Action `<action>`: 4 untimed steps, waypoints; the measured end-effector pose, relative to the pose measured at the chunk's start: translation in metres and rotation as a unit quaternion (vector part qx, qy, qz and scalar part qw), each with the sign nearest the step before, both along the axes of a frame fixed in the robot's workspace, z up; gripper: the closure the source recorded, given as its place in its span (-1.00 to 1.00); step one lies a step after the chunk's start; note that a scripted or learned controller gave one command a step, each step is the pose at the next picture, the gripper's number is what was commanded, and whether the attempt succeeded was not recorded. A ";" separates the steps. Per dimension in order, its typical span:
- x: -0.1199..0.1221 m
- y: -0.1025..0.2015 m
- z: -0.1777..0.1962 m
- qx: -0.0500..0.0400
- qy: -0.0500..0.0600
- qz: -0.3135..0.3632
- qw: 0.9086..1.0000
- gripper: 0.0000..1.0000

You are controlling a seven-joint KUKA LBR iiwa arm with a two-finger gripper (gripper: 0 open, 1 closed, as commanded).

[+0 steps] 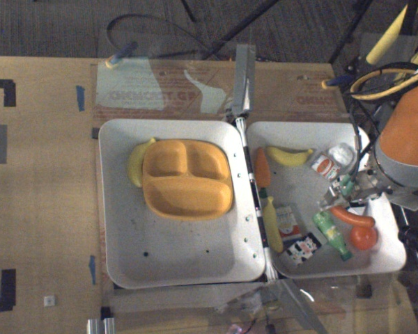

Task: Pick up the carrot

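The carrot (262, 167), orange and tapered, lies along the left wall of the right bin (393, 259), with its length running front to back. My gripper (339, 192) hangs over the right half of that bin, well to the right of the carrot and apart from it. It sits just above a green bottle (332, 234) and a red-orange sausage-shaped piece (352, 218). Nothing shows between the gripper and the carrot except bare bin floor and a banana (289, 156) at the back.
The right bin also holds a long yellow piece (272, 223), two small cartons (302, 248), a red tomato (363, 238) and a red-and-white can (325, 165). The left bin (118, 249) holds an orange divided plate (187, 178) with a yellow item (135, 164) beside it.
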State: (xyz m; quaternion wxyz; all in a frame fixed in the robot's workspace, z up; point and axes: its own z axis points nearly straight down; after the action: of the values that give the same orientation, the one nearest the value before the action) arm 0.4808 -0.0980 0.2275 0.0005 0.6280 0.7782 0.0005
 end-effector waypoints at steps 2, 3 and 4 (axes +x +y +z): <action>-0.001 0.045 -0.015 0.000 0.002 -0.072 0.997 1.00; 0.000 0.044 -0.005 0.000 0.001 -0.073 0.997 1.00; -0.001 0.041 0.082 0.000 0.000 -0.154 0.988 1.00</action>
State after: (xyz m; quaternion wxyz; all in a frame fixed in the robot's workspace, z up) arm 0.4801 -0.0566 0.3092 0.0005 0.7405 0.6720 -0.0002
